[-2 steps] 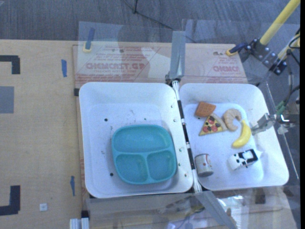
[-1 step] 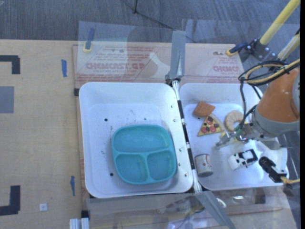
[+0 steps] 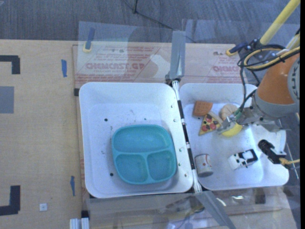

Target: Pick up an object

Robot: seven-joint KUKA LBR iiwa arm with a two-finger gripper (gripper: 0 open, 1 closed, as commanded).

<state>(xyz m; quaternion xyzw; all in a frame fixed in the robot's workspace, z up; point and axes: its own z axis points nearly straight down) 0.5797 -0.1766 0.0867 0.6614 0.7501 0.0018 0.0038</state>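
Light wooden bench (image 3: 38, 142) against grey carpeted floor (image 3: 57, 6).

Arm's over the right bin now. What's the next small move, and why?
Probably a short straight descent: the gripper hangs by the yellow banana-like toy, beside the pizza slice. Whether it already grips anything is unclear, so settle on the toy before closing.

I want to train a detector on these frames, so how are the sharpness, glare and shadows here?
Camera view: lighting is even and soft, with only faint shadows under the blue tray and the can; mild glare on the clear sheets behind the bins; the picture is a bit soft, so small things by the gripper, like the pizza slice, lack fine detail.
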